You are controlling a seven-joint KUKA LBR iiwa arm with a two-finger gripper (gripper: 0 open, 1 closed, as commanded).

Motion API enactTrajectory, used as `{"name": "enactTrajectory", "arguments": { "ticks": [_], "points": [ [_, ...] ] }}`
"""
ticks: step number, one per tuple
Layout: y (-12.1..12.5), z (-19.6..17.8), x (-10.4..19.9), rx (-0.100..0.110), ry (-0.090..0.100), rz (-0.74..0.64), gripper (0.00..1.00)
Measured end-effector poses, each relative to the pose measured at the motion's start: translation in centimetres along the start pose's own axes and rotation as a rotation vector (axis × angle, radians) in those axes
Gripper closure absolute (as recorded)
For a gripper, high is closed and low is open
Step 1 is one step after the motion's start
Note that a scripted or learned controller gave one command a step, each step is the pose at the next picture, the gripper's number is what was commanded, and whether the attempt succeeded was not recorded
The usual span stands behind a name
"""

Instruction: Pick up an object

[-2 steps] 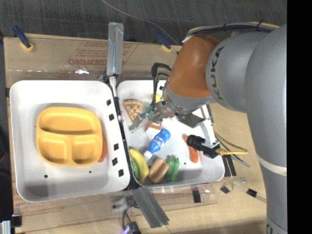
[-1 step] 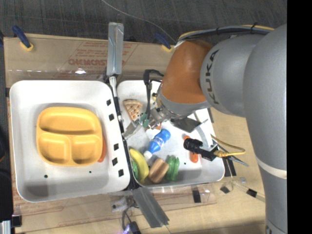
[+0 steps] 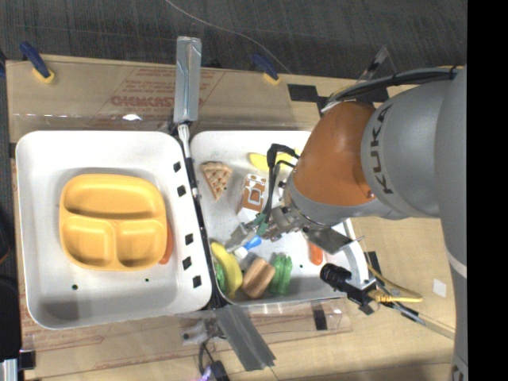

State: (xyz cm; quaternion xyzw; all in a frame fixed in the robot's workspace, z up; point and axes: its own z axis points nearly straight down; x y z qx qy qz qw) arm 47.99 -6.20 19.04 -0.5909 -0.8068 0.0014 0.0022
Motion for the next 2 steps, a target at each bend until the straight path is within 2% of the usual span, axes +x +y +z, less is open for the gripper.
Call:
{"name": "enactTrajectory", "arguments": {
  "ticks": [1,2],
  "points": [
    [-1.45,9.95,-3.74,-0.003,0.001,0.234,0.00],
    [-1.38,9.07,-3.81,-0.001,0.001,0.230,1.00]
  ]
}}
